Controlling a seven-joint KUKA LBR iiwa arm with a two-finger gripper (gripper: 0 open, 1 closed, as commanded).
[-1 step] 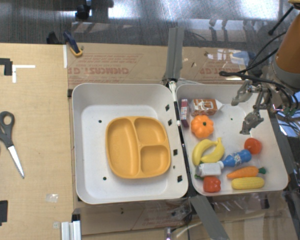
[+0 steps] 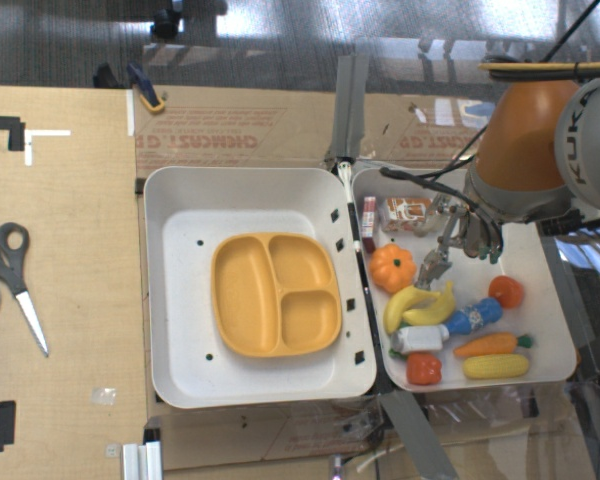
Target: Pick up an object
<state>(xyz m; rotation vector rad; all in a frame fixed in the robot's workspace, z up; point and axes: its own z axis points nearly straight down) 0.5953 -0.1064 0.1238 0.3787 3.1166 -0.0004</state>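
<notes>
Left bin (image 2: 170, 298): holding a yellow divided plate (image 2: 277, 294); nothing is being moved there.
Cardboard (image 2: 230, 133): red print is showing upside down, unreadable.
Right bin (image 2: 560, 298): the toy food, with the banana (image 2: 417, 306) and pumpkin (image 2: 392, 267), is lying untouched, so picking is not yet done.
Gripper (image 2: 437, 265): hovering over the banana, fingers narrow, holding nothing.
Arm (image 2: 540, 138): "KU" is showing.

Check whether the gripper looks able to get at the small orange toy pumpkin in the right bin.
Probably yes: the gripper hangs just right of the small orange toy pumpkin, whose top is uncovered; the yellow toy banana lies close below it.
</notes>
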